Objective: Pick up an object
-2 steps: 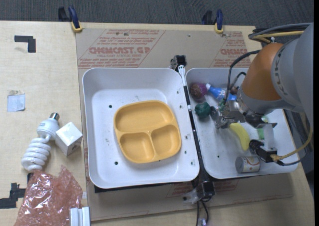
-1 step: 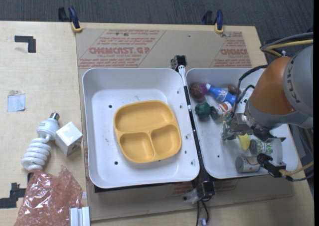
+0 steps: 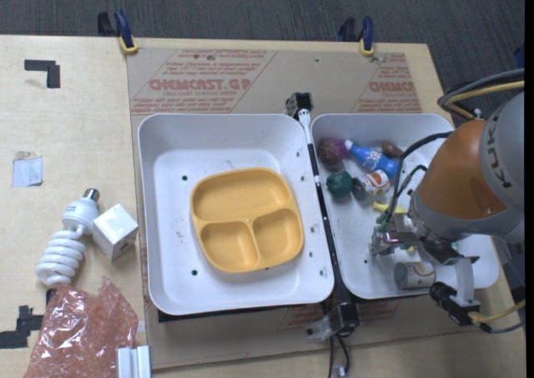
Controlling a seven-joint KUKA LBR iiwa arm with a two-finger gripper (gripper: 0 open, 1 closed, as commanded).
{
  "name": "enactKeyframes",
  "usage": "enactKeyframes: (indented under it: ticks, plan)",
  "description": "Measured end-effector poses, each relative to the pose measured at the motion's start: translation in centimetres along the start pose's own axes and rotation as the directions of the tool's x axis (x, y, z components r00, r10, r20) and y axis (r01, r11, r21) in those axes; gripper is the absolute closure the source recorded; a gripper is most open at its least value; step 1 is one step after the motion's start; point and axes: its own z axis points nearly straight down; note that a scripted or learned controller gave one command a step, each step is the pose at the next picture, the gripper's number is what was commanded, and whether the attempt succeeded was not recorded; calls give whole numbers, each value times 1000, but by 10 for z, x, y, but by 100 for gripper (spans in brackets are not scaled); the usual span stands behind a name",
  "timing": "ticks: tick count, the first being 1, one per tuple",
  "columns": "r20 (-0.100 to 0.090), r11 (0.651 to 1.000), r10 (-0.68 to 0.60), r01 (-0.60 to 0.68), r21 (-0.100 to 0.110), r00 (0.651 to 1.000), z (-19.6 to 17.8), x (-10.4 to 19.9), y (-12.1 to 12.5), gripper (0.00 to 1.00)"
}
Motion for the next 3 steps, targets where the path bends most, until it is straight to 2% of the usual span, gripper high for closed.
enactKeyframes:
  ticks: [1,2,3]
  plan:
    - [1,1000,-4,4,-1,1000,0,-19,101,0]
    - [0,1000,-1,1,1,1000,0,-8,51,0]
    - [0,1000,0,0,0,1000,0,-11,13,0]
